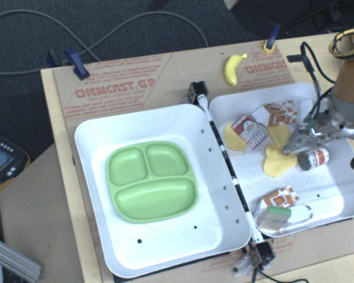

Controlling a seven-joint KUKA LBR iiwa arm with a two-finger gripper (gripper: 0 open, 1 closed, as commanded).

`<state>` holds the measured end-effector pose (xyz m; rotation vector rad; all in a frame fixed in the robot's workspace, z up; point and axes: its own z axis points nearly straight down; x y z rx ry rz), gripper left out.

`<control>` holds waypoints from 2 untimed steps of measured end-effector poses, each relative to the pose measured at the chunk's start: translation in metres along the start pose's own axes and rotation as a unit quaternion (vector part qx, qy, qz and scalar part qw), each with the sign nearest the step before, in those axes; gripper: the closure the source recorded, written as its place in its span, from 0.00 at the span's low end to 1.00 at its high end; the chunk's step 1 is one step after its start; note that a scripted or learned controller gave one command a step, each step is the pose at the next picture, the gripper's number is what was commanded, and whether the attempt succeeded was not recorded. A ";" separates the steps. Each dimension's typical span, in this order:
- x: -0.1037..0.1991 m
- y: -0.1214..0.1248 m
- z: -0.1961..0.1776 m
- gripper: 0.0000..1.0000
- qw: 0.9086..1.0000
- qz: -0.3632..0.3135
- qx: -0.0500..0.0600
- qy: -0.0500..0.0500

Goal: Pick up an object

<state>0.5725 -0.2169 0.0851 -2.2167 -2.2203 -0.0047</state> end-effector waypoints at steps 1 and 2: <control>-0.001 0.000 -0.010 1.00 1.000 0.001 -0.001 -0.002; -0.001 0.000 -0.010 0.00 1.000 0.000 -0.001 -0.001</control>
